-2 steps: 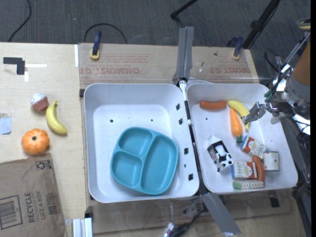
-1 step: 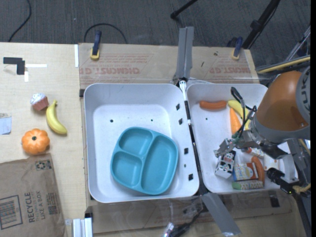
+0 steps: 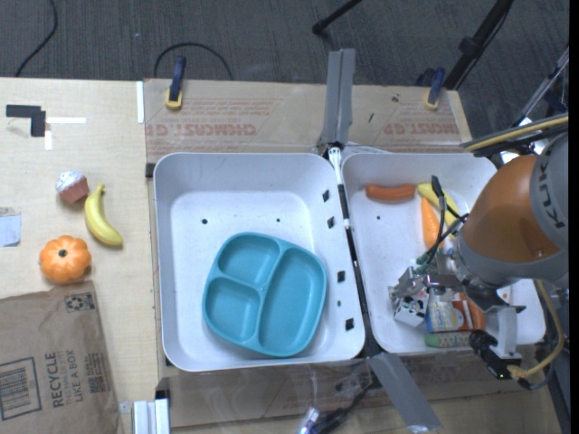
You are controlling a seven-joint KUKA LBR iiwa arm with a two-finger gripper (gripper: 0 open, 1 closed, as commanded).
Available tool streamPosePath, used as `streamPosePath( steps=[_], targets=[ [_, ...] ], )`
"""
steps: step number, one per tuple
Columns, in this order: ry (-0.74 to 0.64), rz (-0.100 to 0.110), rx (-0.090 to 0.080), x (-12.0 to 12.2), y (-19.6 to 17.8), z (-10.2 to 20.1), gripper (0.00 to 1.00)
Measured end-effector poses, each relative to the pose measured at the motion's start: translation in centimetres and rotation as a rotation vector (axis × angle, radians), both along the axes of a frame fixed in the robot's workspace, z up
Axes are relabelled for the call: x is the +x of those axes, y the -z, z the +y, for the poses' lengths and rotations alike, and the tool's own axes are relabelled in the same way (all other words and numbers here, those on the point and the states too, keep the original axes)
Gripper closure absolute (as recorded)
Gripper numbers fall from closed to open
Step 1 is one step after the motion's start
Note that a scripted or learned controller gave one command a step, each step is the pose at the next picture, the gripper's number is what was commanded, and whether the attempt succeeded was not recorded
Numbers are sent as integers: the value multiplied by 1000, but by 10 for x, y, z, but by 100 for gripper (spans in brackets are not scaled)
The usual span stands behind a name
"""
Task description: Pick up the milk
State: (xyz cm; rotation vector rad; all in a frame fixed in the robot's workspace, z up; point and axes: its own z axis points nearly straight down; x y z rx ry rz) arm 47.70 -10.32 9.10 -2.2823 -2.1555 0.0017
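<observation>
The milk (image 3: 445, 318) is a small carton with white, orange and green print. It lies on its side near the front edge of the right bin (image 3: 384, 242). My gripper (image 3: 412, 298) is low inside that bin, right at the carton's left end, and seems to touch it. The grey arm with its orange band (image 3: 508, 213) reaches in from the right and hides part of the carton and of the bin's right side.
A sausage (image 3: 391, 192), a banana (image 3: 436, 197) and an orange item (image 3: 430, 224) lie at the back of the right bin. The left bin (image 3: 181, 242) holds a blue divided plate (image 3: 265, 293). On the bench to the left are a banana (image 3: 99, 217), a small pumpkin (image 3: 65, 259) and a cupcake (image 3: 71, 186).
</observation>
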Motion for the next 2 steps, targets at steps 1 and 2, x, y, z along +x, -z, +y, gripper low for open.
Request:
streamPosePath(
  steps=[1,2],
  targets=[
    [4,0,0,0,-9,-1,100],
    [34,0,-2,41,-100,60,100]
  ],
)
